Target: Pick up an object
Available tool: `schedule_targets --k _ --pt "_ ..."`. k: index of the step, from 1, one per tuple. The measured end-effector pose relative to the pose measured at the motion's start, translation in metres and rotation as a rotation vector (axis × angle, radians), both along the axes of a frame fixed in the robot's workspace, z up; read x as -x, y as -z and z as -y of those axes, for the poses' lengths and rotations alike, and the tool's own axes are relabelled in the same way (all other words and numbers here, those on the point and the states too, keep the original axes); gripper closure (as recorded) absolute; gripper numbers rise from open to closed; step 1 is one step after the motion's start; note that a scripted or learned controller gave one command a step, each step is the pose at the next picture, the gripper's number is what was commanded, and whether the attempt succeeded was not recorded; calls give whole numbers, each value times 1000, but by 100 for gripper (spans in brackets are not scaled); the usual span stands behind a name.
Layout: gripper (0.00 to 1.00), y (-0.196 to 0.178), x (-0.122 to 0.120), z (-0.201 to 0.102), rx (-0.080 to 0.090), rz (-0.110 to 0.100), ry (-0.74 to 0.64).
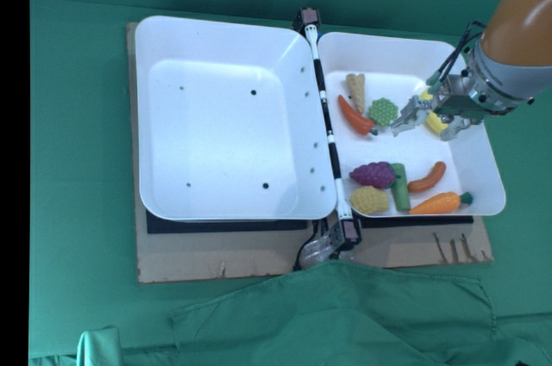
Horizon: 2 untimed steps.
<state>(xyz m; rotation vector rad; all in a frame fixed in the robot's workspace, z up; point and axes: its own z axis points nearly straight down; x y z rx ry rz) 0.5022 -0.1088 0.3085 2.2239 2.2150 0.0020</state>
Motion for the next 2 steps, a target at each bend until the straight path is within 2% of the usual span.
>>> schedule_targets --k 1,2 --pt "0 0 0 0 0 0 0" --pt "0 29 -19 -29 -1 -3 -3"
